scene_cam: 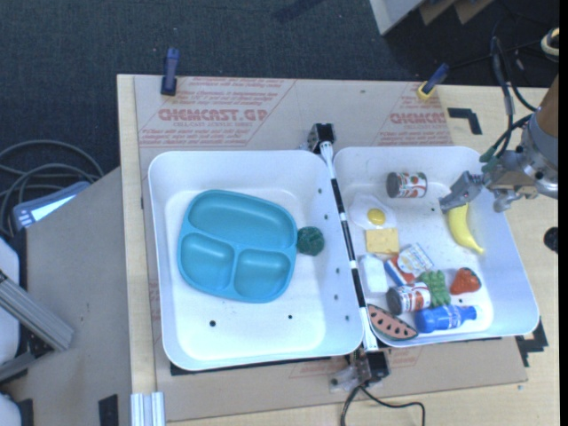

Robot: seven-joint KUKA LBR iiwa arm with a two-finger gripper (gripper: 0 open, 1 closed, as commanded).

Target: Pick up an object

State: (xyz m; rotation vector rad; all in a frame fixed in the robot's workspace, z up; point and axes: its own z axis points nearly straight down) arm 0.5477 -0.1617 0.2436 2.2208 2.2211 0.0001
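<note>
While the arm (546,140) reaches in from the right edge, its gripper (484,191) hangs over the right bin (519,264), at that bin's far right part. Its two grey fingers (461,189) are spread wide, one toward the bin's middle and one toward the right wall, and nothing sits between them.

Just below the gripper lies a banana (463,227), its upper tip close under the left finger; I cannot tell whether they touch. To the gripper's left, near the bin's far wall, a small can (406,185) lies on its side. Farther left and a little nearer the camera lies a fried egg (374,216), and just below it a yellow cheese slice (382,240).

Well below the gripper, toward the bin's near edge, things crowd together: a strawberry (465,281), a green toy (435,285) beside it, a second can (408,299), a blue bottle (446,316) lying flat, and a watermelon slice (391,323) at the near left corner. A white packet (414,259) rests just above this group.

Far to the gripper's left, across the divider, the left bin (169,202) holds a blue tray (237,245) with three compartments and a dark green ball (310,240), which touches the tray's right edge.
</note>
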